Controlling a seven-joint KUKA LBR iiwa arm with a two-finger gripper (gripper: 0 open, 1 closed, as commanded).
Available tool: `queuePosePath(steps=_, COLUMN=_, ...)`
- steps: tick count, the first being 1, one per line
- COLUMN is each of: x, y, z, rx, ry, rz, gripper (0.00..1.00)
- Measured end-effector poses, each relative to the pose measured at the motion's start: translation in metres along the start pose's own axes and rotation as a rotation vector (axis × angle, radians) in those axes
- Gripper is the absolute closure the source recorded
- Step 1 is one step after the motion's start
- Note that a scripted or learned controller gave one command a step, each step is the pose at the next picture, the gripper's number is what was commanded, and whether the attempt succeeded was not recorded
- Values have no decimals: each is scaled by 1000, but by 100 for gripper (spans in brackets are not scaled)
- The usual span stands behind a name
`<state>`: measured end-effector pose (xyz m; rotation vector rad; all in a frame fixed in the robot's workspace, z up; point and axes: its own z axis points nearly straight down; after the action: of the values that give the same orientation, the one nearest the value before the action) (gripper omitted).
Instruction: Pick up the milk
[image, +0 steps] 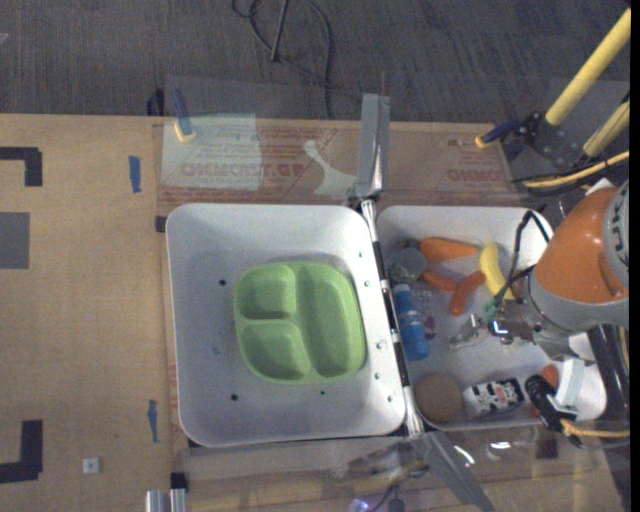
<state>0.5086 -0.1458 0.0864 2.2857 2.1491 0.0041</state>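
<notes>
Gripper (487, 327) hovers mid-right of frame over right bin (452, 222); finger state indeterminable. Milk (495, 396) lies lower right, apart.

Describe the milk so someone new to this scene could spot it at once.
Look in the right bin, along its near edge. The milk lies there on its side, just right of a round brown disc. It is the one white item with black patches.

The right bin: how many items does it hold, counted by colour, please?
Orange: 2, two carrots
Yellow: 1, banana
Blue: 1, bottle
Brown: 1, round disc
Black and white: 1, milk carton
Total: 6
</notes>
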Motion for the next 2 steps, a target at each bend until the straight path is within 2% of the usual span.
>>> queuePosePath(steps=1, x=-36, y=-26, z=0, rx=2, ry=1, rz=-200, gripper=0)
queuePosePath(steps=2, x=0, y=-28, z=0, rx=0, ry=0, rz=-331, gripper=0)
